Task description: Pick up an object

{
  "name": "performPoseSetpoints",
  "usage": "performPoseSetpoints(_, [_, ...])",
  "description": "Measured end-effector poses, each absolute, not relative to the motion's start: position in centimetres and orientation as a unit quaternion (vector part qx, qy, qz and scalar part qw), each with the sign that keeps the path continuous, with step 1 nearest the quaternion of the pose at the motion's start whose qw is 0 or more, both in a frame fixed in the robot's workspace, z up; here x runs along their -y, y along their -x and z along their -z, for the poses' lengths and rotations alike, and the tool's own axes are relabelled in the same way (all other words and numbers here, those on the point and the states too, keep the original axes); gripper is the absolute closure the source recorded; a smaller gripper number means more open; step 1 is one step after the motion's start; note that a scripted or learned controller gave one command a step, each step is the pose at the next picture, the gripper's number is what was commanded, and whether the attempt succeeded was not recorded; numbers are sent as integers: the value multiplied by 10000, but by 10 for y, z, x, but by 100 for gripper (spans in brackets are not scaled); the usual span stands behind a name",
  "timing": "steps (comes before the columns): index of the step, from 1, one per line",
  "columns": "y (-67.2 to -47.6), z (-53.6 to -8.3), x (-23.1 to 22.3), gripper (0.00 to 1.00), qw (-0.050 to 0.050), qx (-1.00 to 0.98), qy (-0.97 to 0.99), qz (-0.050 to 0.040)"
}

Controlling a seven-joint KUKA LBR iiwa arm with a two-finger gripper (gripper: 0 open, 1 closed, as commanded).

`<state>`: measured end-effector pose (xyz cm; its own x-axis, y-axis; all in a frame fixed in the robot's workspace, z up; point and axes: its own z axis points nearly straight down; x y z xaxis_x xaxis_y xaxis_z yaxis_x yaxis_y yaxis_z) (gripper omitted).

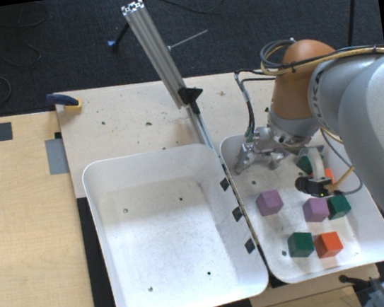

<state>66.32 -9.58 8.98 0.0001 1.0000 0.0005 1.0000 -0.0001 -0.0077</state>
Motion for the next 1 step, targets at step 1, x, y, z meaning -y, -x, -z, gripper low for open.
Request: performPoseSetpoints(1, [-664, -103, 97, 100, 14, 7056, 7086, -10])
